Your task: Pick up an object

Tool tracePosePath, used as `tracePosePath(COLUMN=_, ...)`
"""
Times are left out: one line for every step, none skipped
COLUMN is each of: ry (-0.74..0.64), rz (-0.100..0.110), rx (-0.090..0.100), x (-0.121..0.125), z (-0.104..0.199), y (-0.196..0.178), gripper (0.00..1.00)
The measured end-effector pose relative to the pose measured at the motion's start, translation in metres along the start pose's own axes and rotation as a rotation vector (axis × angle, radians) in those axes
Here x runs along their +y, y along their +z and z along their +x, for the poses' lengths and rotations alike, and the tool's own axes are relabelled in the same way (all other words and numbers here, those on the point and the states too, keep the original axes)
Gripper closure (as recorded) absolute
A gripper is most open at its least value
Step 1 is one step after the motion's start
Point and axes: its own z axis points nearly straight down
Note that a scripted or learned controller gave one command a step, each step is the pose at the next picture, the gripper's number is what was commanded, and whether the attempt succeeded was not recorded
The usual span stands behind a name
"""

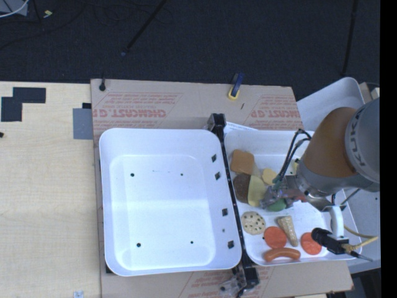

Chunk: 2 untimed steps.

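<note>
Gripper (273,197) down in right bin (322,261) among toy food; grip state unclear, cannot tell. Cracker (253,222) at seven o'clock, cone (287,228) at five.

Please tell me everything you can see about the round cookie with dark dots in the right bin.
The cookie is a small, flat, round disc, pale tan with several dark dots on top. It looks like a plastic toy. It lies flat on the floor of the right bin, close to the bin's left wall. A dark brown piece lies just beyond it and an orange-red round piece beside it toward the lower right; whether they touch is unclear. The tool is apart from it.
</note>
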Motion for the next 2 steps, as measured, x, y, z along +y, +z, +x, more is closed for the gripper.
tracePosePath(ry=-0.013, rz=-0.013, rx=0.000, x=0.080, z=0.066, y=-0.096, gripper=1.00)
tracePosePath(ry=-0.008, rz=0.004, rx=0.001, x=0.005, z=0.116, y=-0.115, gripper=1.00)
